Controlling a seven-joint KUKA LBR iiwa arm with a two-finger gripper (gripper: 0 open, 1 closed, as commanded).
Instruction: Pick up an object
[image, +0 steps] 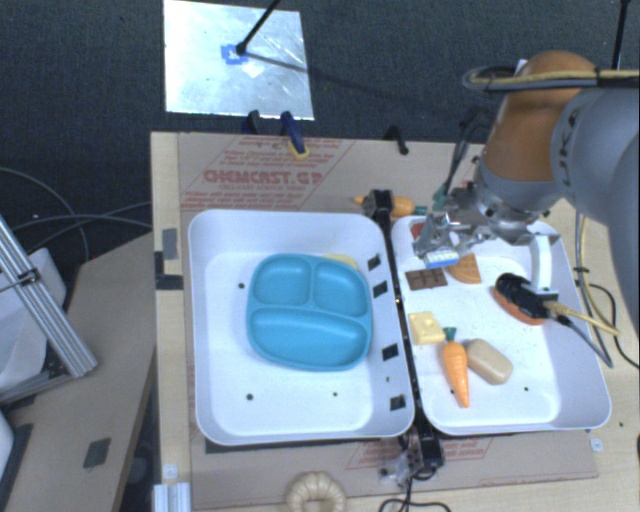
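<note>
Hovering at upper left of right shallow white plastic bin (545, 388) with grey metal two-finger gripper (438, 243); cannot tell whether claw is clenched or released. Likely going for flat brown ridged chocolate-like slab (426, 279), just below gripper in frame. Risks, as judged: skidding off thin flat slab; nudging or co-grabbing orange wedge-shaped slice (464, 268) just beside it; clipping black-clipped divider edge (398, 300) close on left. Tight on left and top; more open toward lower right of bin, past pale yellow cheese-like block (426, 327), orange toy carrot (456, 373) and beige rounded potato-like lump (489, 361). Left shallow white bin (220, 300) mostly taken by blue divided plastic tray (308, 310).
</note>
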